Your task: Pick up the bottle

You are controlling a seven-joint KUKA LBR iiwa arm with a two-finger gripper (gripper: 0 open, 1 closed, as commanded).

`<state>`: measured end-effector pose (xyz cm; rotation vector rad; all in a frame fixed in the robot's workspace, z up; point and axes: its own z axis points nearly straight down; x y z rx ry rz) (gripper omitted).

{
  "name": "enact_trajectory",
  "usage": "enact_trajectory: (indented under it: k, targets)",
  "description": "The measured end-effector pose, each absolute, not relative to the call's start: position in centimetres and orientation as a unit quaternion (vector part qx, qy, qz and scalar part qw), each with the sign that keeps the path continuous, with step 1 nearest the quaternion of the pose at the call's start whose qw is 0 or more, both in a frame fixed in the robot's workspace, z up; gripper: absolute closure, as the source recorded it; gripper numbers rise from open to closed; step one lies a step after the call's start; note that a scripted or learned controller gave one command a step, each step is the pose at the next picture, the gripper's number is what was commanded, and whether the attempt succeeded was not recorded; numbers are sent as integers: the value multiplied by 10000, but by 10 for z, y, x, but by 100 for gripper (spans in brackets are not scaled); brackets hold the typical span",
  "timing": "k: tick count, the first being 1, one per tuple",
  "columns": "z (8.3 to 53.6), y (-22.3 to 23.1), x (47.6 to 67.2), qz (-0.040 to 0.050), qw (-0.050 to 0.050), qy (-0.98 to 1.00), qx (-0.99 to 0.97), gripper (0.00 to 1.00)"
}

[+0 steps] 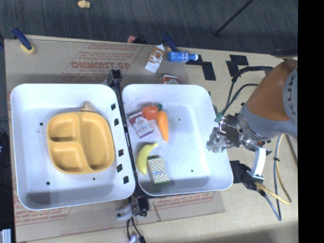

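The bottle (178,56) is small and blue with a pale cap end, and it lies on its side on the cardboard bench behind the right bin (195,96), outside both bins. My gripper (217,141) hangs over the right rim of the right bin, well in front of the bottle and to its right. Nothing shows in the gripper. The grey arm with its orange band (276,97) reaches in from the right.
In the right bin lie a carrot (163,125), a red vegetable (150,111), a red packet (140,125), a banana (144,156) and a green box (158,170). A yellow divided plate (80,140) sits in the left bin. A small carton (155,58) lies left of the bottle.
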<state>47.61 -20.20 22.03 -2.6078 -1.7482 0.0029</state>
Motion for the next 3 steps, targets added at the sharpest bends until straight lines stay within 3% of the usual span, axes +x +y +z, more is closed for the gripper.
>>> enact_trajectory:
  k: [1,2,3]
  targets:
    - [194,-203,476,9,26,-6689,-7434,100]
    - [195,-203,476,8,32,-7182,-6958,100]
    - [208,-211,476,9,11,-6338,-7735,100]
